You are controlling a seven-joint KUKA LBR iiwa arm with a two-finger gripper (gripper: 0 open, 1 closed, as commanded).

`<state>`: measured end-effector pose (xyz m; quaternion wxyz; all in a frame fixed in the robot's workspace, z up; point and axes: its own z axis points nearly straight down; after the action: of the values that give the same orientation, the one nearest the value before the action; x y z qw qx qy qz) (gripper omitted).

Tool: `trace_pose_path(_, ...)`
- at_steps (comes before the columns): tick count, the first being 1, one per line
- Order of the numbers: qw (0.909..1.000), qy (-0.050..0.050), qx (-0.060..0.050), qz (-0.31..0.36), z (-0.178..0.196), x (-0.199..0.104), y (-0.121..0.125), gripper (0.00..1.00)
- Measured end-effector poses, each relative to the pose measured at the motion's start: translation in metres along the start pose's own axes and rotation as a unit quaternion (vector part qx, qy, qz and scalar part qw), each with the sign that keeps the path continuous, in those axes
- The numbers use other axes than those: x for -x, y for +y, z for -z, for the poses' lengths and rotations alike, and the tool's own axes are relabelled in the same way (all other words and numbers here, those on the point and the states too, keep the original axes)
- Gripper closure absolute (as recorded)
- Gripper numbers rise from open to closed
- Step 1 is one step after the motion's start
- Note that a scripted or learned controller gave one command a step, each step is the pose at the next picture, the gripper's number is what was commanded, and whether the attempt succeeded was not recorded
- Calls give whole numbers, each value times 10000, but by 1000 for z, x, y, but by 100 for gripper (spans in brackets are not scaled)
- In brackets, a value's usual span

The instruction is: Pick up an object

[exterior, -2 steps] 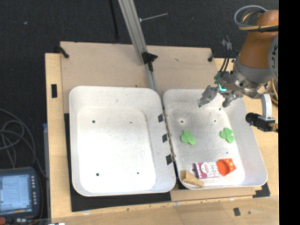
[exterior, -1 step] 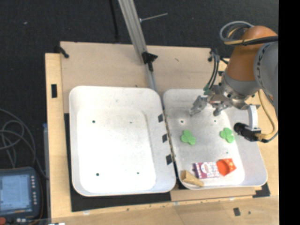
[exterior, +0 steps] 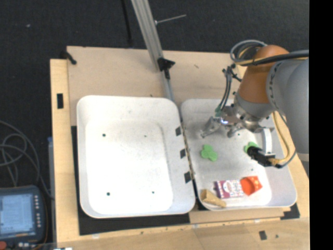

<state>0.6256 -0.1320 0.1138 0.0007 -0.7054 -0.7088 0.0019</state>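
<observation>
The claw (exterior: 221, 126) hangs over the right bin (exterior: 281, 194), apparently spread and grasping nothing, though the view is poor. A green object (exterior: 209, 152) lies just below it; picking it up calls for descent, then closing.

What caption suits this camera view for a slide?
KUKA arm's tool poised over the right bin, above a green object, purple carton and orange item; left bin alongside.
</observation>
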Motion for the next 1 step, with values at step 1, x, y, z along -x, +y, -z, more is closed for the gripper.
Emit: trace_pose_path(1,10000,-4,13,-26,-13,1,0,0)
